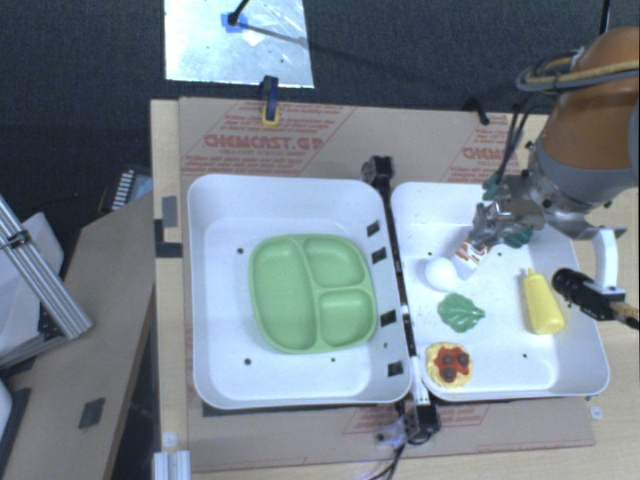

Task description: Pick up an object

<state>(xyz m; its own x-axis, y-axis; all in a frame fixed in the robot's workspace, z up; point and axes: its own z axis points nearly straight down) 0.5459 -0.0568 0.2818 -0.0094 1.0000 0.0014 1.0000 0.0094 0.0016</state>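
The gripper hangs low in the right bin, over a small orange-and-white thing. I cannot tell if it pinches. Next, it must squeeze and lift.

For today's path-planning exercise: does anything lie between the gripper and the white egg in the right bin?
Nothing visible does. The gripper hangs just up and right of the white egg, with bare bin floor between them. The green leaf lies on the egg's far side.
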